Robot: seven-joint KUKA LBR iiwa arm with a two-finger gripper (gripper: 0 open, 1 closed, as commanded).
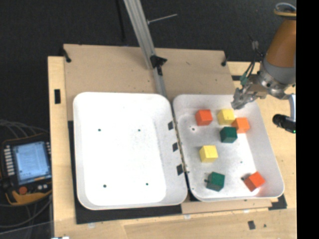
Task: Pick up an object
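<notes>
- Currently the gripper [239,102] sits over the right bin's [266,148] far edge, just above and right of the upper yellow cube [225,116].
- Finger state: can't tell, too small and blurred; nothing visibly held.
- Arm [281,49] comes in from the right, orange band above the wrist.
- Right bin contents, seven cubes:
  - orange cube [203,117] at far left, near the upper yellow cube
  - second orange cube [242,124] just right of that yellow one, touching or nearly so
  - dark green cube [229,134] just below those two
  - lower yellow cube [208,153] mid-bin, apart from the rest
  - second green cube [215,181] near the front edge
  - red-orange cube [254,181] at front right, tilted
- Left bin [82,148] shows bare white floor with a few small dark dots.
- Metal rail [142,36] runs diagonally from the top down to the gap between the bins.
- Pendant [27,166] with lit screen at left off the bench; screen text unreadable.
- No readable labels or brands anywhere.
</notes>
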